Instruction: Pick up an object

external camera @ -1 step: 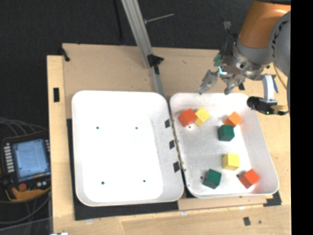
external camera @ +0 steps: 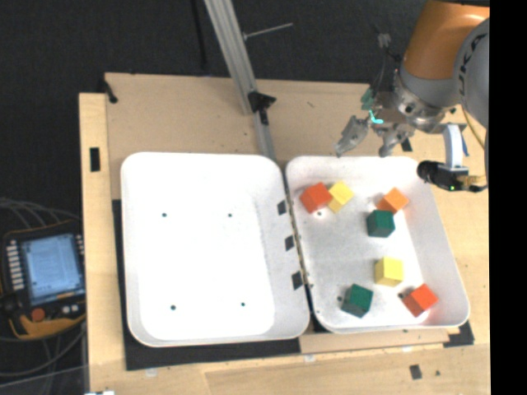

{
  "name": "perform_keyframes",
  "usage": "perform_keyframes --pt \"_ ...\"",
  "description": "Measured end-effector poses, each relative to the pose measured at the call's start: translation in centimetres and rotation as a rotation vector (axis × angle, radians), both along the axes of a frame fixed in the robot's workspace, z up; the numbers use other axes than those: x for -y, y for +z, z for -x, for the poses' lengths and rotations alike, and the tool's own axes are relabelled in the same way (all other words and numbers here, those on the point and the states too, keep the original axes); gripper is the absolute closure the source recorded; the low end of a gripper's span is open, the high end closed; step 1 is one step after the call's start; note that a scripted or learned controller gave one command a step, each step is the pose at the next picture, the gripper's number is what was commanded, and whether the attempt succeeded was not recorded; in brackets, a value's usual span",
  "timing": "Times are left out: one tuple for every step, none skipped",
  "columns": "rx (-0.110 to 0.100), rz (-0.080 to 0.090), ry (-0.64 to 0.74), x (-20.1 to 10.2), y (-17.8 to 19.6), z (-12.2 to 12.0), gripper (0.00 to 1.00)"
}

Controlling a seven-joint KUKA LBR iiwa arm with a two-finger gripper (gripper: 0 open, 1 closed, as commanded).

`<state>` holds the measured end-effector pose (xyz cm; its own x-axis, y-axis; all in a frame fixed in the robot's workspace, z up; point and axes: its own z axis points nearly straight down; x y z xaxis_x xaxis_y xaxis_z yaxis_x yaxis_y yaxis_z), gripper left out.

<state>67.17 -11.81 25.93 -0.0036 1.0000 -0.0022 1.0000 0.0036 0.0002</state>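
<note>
My gripper (external camera: 370, 141) hangs above the far rim of the right bin (external camera: 440, 229), fingers spread open with nothing between them. Below it in that bin lie several blocks. A red block (external camera: 315, 197) touches a yellow block (external camera: 341, 193) near the far left corner. An orange block (external camera: 395, 199) sits just beyond a green block (external camera: 380, 223). Nearer the front are a second yellow block (external camera: 389, 270), a second green block (external camera: 357, 299) and a red-orange block (external camera: 420, 299).
The left bin (external camera: 202, 245) lies beside the right one. A slanted metal pole (external camera: 235, 52) rises behind the bins. A handheld control pendant (external camera: 45, 274) rests off the bench at the left. The arm's orange band (external camera: 440, 35) stands at the upper right.
</note>
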Motion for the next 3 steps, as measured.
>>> perform_keyframes --pt "-0.005 0.0 0.0 -0.5 -6.0 0.4 0.0" --pt "-0.005 0.0 -0.005 0.1 -12.2 0.3 0.0" --pt "0.022 0.002 -0.003 0.2 -13.6 -0.3 0.0"
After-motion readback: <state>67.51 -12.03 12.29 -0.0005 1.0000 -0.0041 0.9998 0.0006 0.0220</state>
